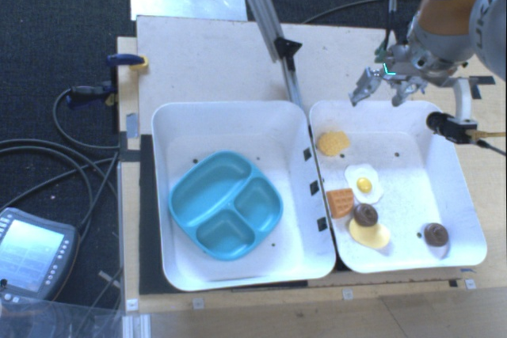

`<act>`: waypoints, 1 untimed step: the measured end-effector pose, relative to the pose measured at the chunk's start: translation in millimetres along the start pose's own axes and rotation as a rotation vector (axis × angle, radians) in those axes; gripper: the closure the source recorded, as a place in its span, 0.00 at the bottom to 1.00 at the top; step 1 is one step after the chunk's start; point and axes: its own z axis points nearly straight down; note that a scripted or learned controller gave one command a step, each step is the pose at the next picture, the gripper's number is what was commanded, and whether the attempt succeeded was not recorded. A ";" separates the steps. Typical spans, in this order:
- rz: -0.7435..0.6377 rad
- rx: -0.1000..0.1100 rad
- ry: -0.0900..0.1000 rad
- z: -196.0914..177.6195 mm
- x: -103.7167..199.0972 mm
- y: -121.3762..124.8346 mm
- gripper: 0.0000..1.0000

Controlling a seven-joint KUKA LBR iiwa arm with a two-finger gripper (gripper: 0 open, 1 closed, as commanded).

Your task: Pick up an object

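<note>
Five toys, tightly bunched

Spread apart and empty, the gripper [382, 89] hangs at the right bin's [467, 194] twelve o'clock rim. Below, the fried egg [364, 184], cracker [341, 202] and chocolate donut [365, 214] touch; descending fingers may nudge neighbours or strike the wall.

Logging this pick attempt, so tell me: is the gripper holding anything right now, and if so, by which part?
Nothing is held. The gripper hangs open above the far edge of the right white bin, with bare space between its fingers.
</note>
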 end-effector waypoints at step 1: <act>0.000 0.003 -0.001 41.7 2.4 1.7 0.00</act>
